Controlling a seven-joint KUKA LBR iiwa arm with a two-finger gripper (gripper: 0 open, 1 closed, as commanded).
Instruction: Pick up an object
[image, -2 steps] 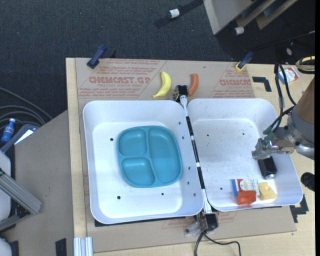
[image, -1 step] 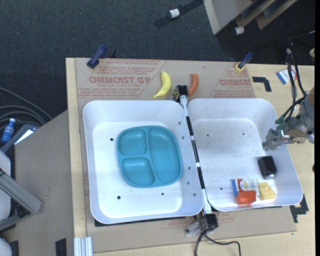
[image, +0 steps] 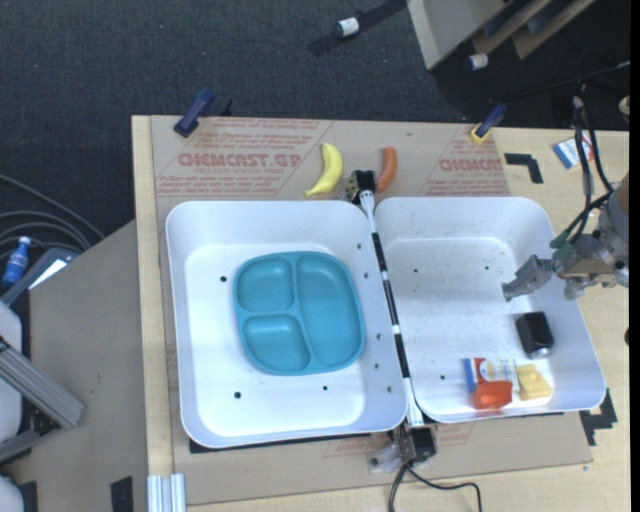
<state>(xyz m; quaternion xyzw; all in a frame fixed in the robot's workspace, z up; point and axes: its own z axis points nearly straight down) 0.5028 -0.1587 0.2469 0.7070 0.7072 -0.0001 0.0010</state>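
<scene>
Over the right-hand bin (image: 520, 225), a two-finger gripper (image: 545, 272) reaches in from the right edge, its arm largely cut off; whether it is spread or pressed together cannot be told, and nothing is visibly held. Just below it a small black block (image: 534, 332) lies on the bin floor, the likeliest target; nearer the front rim sit an orange-and-white toy (image: 487, 383) and a pale yellow piece (image: 533, 383), touching. A teal divided plate (image: 299, 311) rests in the left bin (image: 190, 330). A toy banana (image: 326, 169) and an orange sausage-shaped toy (image: 386, 168) lie beyond the bins, out of play.
</scene>
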